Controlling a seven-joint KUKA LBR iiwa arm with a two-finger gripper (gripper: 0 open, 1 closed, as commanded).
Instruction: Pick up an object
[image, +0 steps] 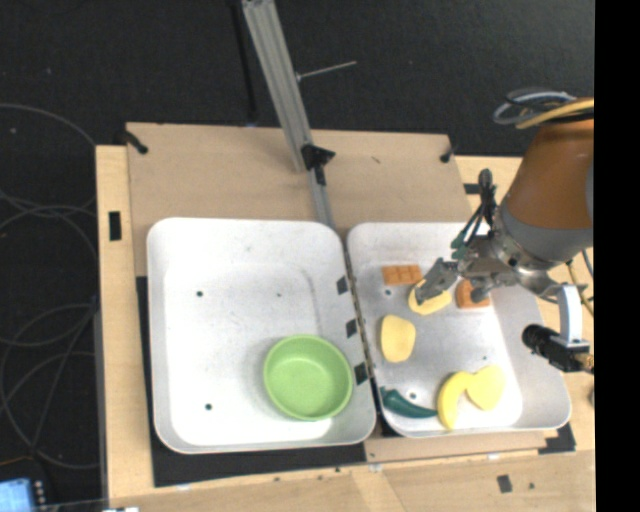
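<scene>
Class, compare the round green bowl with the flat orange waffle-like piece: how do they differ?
The round green bowl lies in the left white bin; the flat orange waffle-like piece lies in the right white bin. The bowl is larger, round and hollow; the piece is small, rectangular and flat. Both rest untouched by the gripper.

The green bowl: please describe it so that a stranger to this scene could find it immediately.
Look at the left white bin of the two. Near its front right corner, close to the wall shared with the right bin, sits the green bowl. It is round, light green and open upward, unlike the yellow pieces in the other bin.
</scene>
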